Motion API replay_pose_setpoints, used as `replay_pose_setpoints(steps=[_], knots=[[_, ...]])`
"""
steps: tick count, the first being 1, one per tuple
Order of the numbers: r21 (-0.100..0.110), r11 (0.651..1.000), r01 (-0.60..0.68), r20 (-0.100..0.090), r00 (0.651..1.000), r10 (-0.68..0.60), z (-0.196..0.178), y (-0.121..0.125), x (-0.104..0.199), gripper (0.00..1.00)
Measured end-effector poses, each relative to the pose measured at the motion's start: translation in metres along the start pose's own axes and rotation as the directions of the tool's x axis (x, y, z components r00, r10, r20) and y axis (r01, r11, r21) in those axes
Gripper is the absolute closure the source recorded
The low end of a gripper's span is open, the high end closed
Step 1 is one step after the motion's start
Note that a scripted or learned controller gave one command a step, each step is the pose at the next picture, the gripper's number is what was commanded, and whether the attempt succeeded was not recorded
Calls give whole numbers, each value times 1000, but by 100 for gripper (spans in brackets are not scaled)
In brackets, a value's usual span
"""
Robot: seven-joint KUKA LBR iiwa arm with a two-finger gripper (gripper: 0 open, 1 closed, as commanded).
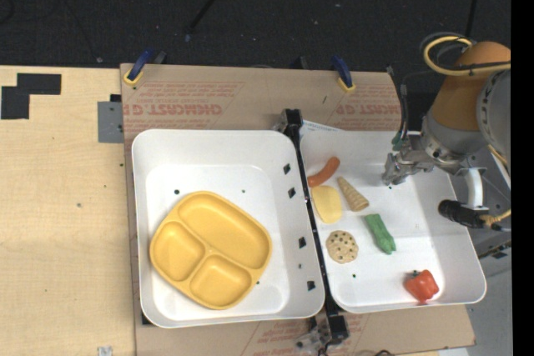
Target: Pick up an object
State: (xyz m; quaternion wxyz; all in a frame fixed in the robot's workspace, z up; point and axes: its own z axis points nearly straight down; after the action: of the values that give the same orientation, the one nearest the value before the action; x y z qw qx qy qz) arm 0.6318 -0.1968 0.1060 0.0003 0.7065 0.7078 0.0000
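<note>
Fingers (399,171) parted, near six toy foods (341,246)

Bench clutter
Yellow tray (210,248) in left bin (167,147); blue clamps (343,72) at cardboard's (250,100) 12 o'clock edge.

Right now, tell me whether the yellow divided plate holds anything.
Empty: the yellow plate in the left bin shows all three compartments bare.

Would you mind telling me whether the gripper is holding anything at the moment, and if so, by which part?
Nothing is held: the gripper hangs over bare floor of the right bin, apart from the ice cream cone and hot dog.
</note>
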Motion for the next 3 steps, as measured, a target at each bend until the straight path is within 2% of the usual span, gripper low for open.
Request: replay_pose_setpoints(steps=[2,3], knots=[[-3,1000,-2,0,1000,2,-96,1,4,100],[1,1000,1,-1,1000,-1,-95,-8,56,100]])
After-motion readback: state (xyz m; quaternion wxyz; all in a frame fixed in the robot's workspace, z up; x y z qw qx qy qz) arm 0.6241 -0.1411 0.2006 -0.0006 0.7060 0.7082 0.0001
